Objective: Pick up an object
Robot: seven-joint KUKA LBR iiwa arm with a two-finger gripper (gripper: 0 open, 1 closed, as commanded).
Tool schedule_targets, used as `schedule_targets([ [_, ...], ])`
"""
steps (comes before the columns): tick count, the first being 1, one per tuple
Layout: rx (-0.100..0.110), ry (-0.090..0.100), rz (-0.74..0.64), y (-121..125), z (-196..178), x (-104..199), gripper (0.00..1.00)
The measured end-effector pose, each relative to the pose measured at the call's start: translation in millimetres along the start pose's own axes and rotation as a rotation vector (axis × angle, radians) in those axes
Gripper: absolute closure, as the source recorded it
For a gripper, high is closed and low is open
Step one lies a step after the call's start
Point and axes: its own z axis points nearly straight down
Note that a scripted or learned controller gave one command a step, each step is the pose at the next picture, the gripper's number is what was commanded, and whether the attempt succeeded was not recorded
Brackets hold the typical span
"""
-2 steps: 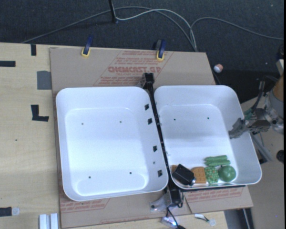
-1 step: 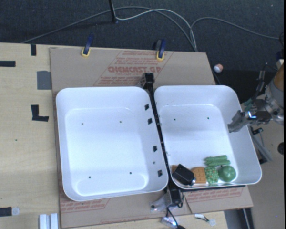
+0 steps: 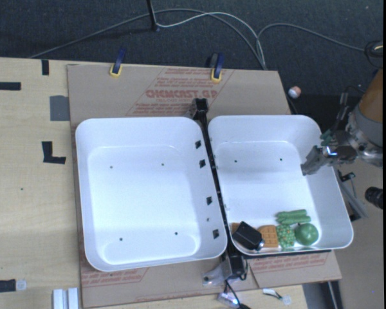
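Note:
Several small objects lie along the front edge of the right bin (image 3: pixel 264 131): a green ball (image 3: pixel 307 234), a long green piece (image 3: pixel 291 217), a green textured block (image 3: pixel 285 237), an orange waffle-like piece (image 3: pixel 268 235) and a black object (image 3: pixel 248 235) at the front left corner. My gripper (image 3: pixel 312 162) hangs over the right bin's right rim, well behind the objects and apart from them. Nothing shows in it.
The left bin (image 3: pixel 83 172) sits beside the right one, with a black divider clip strip (image 3: pixel 206 166) between them. Both rest on a cardboard sheet (image 3: pixel 174 89) held by clamps. Cables (image 3: pixel 244 34) run across the dark floor behind.

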Motion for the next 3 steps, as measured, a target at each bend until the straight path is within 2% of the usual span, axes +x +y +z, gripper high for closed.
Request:
schedule_targets([
  [1,-0.002,0.000,0.084,-3.8,-23.8,28.0,1.00],
  [2,0.001,0.000,0.000,45.1,-3.6,20.7,1.00],
  [3,-0.005,-0.001,-0.002,109.1,-39.8,26.7,1.00],
])
